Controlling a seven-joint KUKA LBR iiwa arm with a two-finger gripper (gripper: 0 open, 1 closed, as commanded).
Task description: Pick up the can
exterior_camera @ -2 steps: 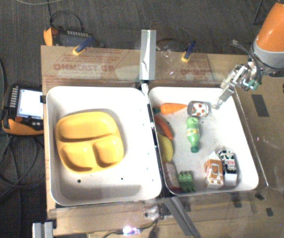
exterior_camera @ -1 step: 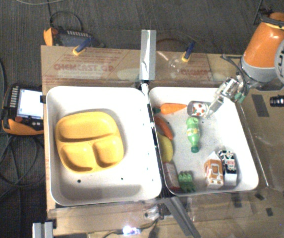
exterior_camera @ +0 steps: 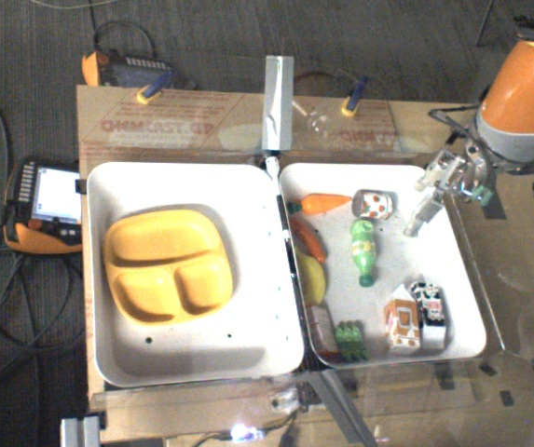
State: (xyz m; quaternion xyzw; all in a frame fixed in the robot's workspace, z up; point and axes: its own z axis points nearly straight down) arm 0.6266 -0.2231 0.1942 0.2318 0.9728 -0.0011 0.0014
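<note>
The can [exterior_camera: 374,204] is small and silver with a red label. It lies on its side near the back of the right bin [exterior_camera: 462,277], just right of a carrot [exterior_camera: 326,203]. My gripper [exterior_camera: 421,216] hangs over the back right part of that bin, a short way right of the can and apart from it. Nothing shows in its grasp. The grey arm with its orange band [exterior_camera: 516,96] comes in from the upper right.
A green bottle [exterior_camera: 363,250] lies just in front of the can. Along the right bin's left wall are an orange vegetable [exterior_camera: 308,240] and a yellow fruit [exterior_camera: 313,282]. Small cartons [exterior_camera: 416,319] and a green item [exterior_camera: 350,340] sit at the front. The left bin holds a yellow divided tray [exterior_camera: 169,264].
</note>
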